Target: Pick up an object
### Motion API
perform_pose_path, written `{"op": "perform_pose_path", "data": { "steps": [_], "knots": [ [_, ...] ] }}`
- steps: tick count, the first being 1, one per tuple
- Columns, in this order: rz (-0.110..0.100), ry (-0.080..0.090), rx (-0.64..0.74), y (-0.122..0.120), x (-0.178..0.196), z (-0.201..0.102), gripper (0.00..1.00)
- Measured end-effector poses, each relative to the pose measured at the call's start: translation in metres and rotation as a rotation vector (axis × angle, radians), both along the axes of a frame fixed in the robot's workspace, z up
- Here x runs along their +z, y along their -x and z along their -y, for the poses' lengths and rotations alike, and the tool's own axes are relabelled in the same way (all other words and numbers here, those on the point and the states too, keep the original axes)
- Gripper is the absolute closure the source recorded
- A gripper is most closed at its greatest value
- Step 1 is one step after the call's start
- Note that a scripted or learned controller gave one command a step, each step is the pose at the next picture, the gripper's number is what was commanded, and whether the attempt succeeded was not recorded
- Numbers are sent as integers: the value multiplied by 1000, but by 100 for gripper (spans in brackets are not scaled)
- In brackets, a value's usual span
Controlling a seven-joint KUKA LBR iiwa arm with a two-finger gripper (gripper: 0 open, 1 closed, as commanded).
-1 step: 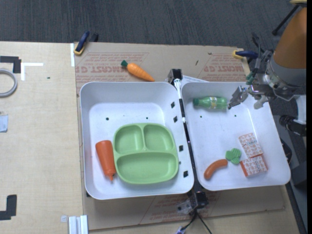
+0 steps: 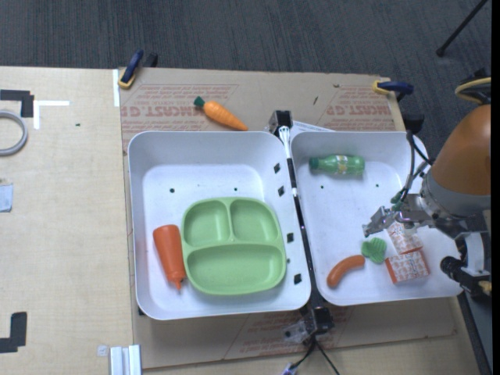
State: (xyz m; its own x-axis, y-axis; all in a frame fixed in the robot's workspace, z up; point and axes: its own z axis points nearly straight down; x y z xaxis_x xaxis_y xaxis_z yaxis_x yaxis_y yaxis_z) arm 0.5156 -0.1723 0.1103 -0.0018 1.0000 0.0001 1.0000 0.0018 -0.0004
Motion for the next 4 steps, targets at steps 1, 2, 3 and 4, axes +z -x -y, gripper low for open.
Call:
{"op": "perform_pose_path", "data": {
  "steps": [1,2,3,4],
  "knots": [
    [24,10,181,30,-12,7,0],
    [18,9,217,-21,-12,-25,0],
    [19,10,201,33,-12,-14,0],
    [23,15,197,31,-2,-12,100]
  ]
}}
